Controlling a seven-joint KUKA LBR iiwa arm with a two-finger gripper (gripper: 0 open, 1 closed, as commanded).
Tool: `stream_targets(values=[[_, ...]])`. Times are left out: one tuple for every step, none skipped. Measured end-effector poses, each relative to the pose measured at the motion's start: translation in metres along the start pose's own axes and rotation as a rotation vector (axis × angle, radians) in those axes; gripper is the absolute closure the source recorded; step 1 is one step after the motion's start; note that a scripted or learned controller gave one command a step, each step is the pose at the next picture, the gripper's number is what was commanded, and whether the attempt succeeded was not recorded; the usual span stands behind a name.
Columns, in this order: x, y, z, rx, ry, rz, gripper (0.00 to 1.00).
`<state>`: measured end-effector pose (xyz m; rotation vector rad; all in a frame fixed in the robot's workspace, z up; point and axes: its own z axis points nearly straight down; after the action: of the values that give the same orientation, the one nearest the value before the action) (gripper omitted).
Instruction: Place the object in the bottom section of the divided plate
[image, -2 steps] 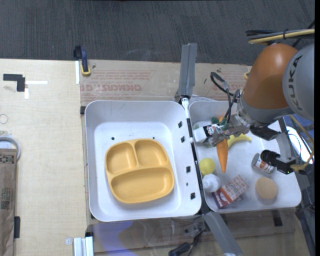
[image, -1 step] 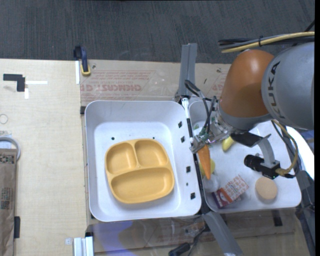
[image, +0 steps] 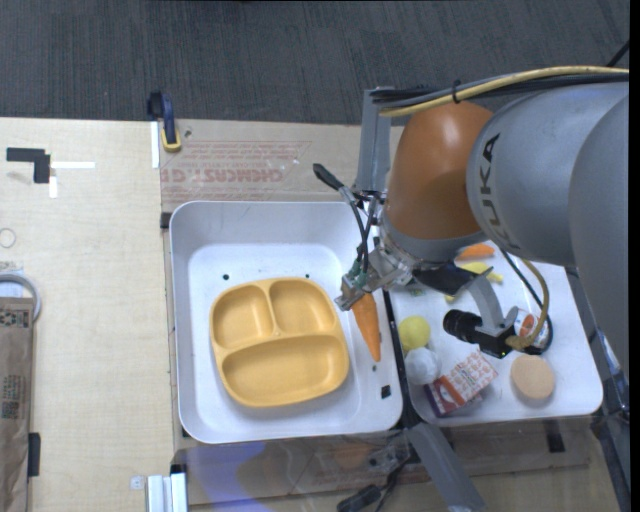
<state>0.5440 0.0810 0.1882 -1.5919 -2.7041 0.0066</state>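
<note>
The pincer seems pinched on the upper end of the carrot, whose long axis points down the view, just right of the plate and its bottom section.

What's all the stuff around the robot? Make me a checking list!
Surface: two white bins side by side, the left bin and the right bin, on a wooden bench.
Job's things: yellow divided plate in the left bin; carrot just right of the plate, not on it.
Clutter: the right bin holds a yellow ball, a white ball, a red-and-white packet and a tan round disc.
Grippers: gripper over the left bin's right side, shut on the carrot's top end.
Cables: yellow cable along the arm's top.
Surroundings: brown bag at the left edge; dark floor beyond the bench.
</note>
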Motion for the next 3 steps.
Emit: stream_targets(values=[[0.051,0.060,0.001,0.001,-0.001,-0.014,1.00],[0.108,0.038,-0.001,0.001,-0.001,-0.196,1.00],[0.108,0.038,-0.001,0.001,-0.001,-0.196,0.00]])
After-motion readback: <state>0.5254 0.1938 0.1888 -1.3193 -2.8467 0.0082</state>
